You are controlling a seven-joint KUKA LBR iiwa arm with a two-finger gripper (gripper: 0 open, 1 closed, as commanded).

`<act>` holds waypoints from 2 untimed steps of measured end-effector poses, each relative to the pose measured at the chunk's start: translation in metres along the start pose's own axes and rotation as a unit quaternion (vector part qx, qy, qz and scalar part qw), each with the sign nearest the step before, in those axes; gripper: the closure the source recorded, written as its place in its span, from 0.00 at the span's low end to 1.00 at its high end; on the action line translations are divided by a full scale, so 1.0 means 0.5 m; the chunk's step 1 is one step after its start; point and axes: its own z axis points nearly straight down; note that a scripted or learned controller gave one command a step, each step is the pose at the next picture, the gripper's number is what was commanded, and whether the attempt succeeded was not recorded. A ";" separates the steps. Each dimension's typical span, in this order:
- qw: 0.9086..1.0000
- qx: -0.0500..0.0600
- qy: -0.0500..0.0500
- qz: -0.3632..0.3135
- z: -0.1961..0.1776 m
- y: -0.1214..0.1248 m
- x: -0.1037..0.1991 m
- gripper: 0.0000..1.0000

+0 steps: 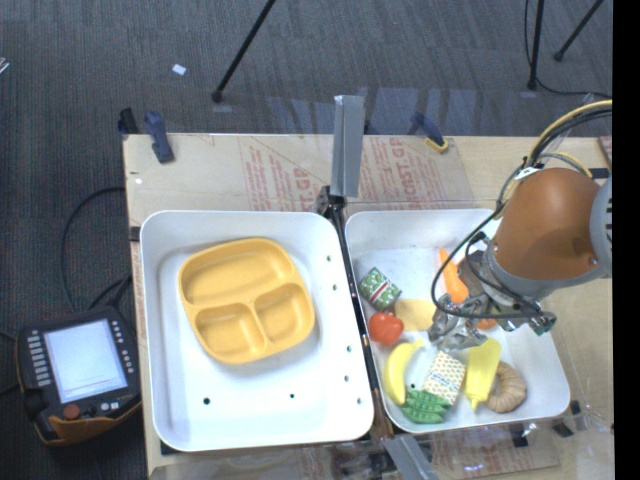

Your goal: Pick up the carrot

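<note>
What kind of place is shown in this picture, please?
Probably a robotics lab or test cell. A robot arm works over two white bins holding toy food, a teach pendant lies on the carpet, and tripod legs stand behind the bench.

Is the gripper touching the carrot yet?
Cannot tell. In the camera view the gripper sits low in the right bin, right beside the carrot, but the orange wrist band covers where they would meet, so no contact or gap shows.
</note>
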 end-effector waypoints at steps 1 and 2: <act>0.987 0.001 0.000 0.158 -0.001 0.046 0.123 1.00; 0.961 0.001 -0.001 0.277 -0.002 -0.053 0.147 1.00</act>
